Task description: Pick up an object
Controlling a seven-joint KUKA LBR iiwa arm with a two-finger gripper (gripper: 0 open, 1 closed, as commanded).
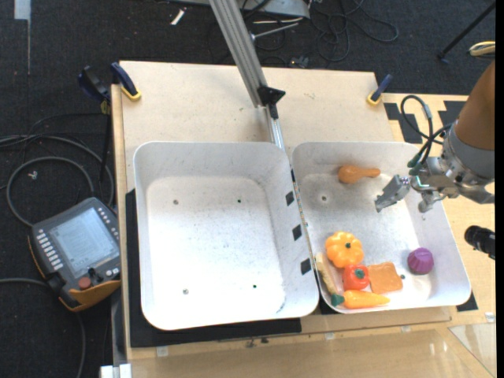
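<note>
The camera view looks down at a slant on a pale wooden tabletop (205,101) carrying two shallow white bins side by side. The left bin (157,211) fills the middle left of the frame, its speckled floor wide open from rim to rim. The right bin (315,164) sits just beside it, rims meeting at a centre seam.

The grey arm (472,140) enters from the right edge of the frame. Its tool (409,193) hangs over the upper right part of the right bin, fingers spread apart with nothing between them, close to the bin's right rim.

An orange toy drumstick-shaped piece (358,174) lies near the bin's upper edge, left of the tool and apart from it, with bare floor between. Toward the lower edge, a yellow-orange toy pumpkin (345,249), a red toy tomato (356,276), an orange block (384,276) and a toy carrot (364,298) crowd together. A purple ball-like toy (420,261) sits alone near the lower right rim.
</note>
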